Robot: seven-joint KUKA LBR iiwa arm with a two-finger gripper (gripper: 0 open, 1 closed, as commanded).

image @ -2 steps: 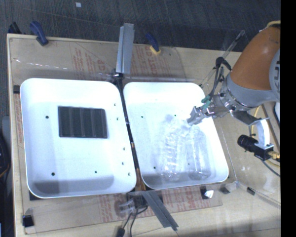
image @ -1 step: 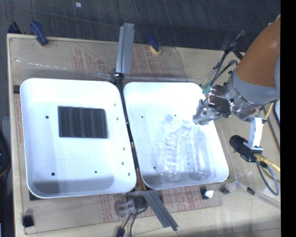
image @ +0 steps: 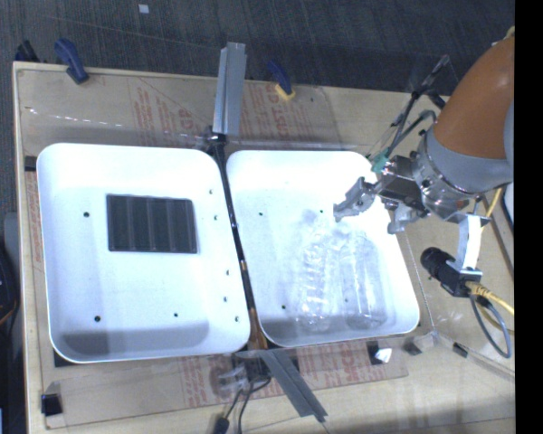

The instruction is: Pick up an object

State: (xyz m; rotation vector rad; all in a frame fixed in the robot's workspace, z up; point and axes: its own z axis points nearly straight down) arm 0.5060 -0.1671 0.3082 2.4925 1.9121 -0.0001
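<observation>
Pincer poised over the right bin — nothing lifted yet.

We see the pincer [image: 351, 202] hovering at about two o'clock in the right bin [image: 262, 174], though we cannot tell whether it is released or clenched. The clear plastic bottles [image: 337, 277] lie at five o'clock on that bin's floor, just below it — the grasp and the lift are left, we judge.

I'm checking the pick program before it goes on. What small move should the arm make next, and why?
Probably a short move down and toward the clear plastic bottles in the right bin. The end effector sits just past their upper end, with nothing between its fingers.
</observation>
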